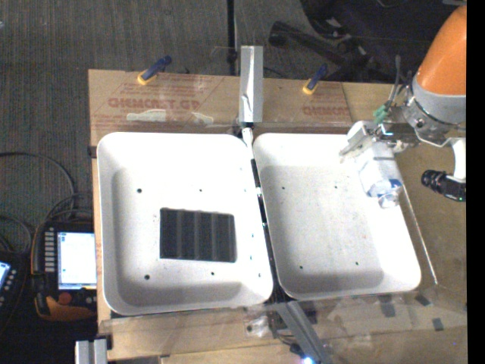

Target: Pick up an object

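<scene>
The right bin (333, 279) serves here as the landmark. The arm (447, 59) comes in over its far right corner, and the gripper (377, 152) hangs above the bin's right wall, close to that corner. Just under the gripper, and seeming to touch it, there is a clear plastic bottle (381, 177) with a bluish end that points toward the near side of the bin. The bottle looks lifted a little over the bin's floor, so I judge that the step in hand is the lift after a grasp, or the very end of the grasp itself. I cannot tell how the fingers stand, whether apart or closed on the bottle, because the pale bottle and the pale gripper parts run together against the white bin. If the bottle is really held, the next move calls for a slow, straight rise away from the bin's right wall, since a smooth bottle may slip. If it is not held, the gripper needs to come down again and center over the bottle's body. The left bin (121, 226), beside the right bin, holds a dark ribbed block (197, 235).
</scene>
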{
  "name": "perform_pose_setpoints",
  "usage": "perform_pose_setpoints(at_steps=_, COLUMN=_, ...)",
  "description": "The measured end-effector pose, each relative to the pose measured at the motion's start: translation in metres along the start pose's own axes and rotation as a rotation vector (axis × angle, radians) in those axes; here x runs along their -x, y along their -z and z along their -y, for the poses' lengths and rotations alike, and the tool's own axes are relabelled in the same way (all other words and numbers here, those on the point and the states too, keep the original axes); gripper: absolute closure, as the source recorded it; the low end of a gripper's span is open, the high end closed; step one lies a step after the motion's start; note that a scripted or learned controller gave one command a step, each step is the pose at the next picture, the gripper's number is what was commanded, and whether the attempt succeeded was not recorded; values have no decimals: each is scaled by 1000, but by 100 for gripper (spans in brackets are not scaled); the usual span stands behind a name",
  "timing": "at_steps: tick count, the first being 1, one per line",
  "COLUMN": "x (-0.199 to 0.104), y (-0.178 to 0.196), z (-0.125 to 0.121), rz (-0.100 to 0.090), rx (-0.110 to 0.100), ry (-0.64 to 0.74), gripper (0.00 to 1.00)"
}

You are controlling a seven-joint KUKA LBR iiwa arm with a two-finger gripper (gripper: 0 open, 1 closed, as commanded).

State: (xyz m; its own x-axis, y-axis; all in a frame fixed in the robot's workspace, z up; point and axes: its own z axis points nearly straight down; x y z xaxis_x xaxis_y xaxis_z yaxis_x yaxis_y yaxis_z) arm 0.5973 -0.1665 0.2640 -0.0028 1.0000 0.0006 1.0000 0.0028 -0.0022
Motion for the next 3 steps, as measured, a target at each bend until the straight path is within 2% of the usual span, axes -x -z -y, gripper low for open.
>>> perform_pose_setpoints(at_steps=1, x=33, y=25, z=18, rz=1, rx=1, ry=-78, gripper=0)
perform_pose_setpoints(at_steps=2, x=51, y=-80, z=42, rz=0, rx=0, ry=95, gripper=0)
perform_pose_setpoints(at_steps=3, x=55, y=55, z=62, rz=3, rx=3, ry=-110, gripper=0)
